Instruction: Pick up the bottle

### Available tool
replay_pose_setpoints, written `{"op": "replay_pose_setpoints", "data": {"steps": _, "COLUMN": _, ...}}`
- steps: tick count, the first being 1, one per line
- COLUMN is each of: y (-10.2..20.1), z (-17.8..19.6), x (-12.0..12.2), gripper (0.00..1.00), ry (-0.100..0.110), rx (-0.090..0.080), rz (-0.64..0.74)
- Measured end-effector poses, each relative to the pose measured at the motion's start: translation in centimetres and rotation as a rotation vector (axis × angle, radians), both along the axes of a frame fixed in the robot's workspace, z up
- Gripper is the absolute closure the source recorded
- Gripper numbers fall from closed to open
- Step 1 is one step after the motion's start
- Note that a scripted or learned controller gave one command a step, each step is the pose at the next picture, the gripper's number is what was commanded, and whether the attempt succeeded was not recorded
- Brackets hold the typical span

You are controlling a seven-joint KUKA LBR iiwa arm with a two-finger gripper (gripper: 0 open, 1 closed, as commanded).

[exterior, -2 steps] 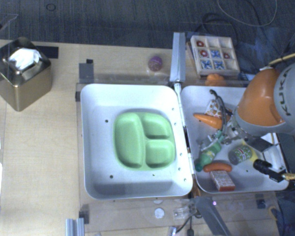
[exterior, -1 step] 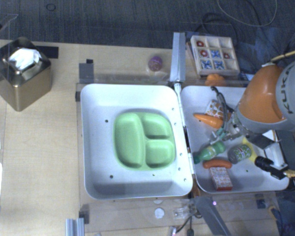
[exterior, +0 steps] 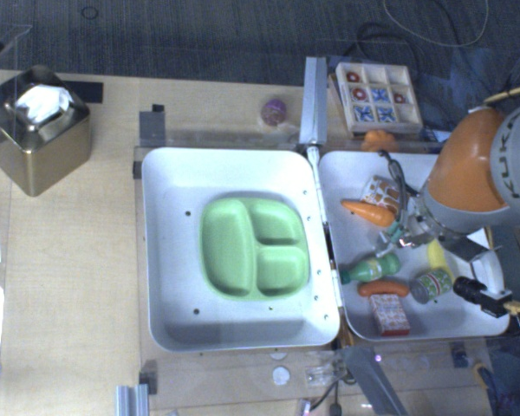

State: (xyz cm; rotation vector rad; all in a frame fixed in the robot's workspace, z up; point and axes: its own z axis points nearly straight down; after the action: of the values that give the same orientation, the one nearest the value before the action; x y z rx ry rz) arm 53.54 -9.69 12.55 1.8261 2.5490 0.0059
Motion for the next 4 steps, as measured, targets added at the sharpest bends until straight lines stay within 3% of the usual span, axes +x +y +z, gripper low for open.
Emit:
{"op": "replay_pose_setpoints", "data": {"steps": 1, "y": -3.7, "z": -3.3, "x": -2.2, "gripper": 1.00, "ry": -0.013, "rx": 0.001, "rz": -0.092}}
{"op": "replay_pose_setpoints", "data": {"steps": 2, "y": -6.2, "z": 5.9, "x": 1.6, "gripper": 1.00, "ry": -0.004, "rx": -0.003, "rz": 0.101}}
{"op": "replay_pose_setpoints", "data": {"steps": 3, "y": -6.2, "z": 5.9, "x": 1.6, "gripper": 0.00, "ry": -0.003, "rx": -0.003, "rz": 0.101}}
{"op": "replay_pose_setpoints", "data": {"steps": 4, "y": -2.7, "z": -2.7, "x": 5.1, "gripper": 0.00, "ry": 0.003, "rx": 0.001, "rz": -0.025}}
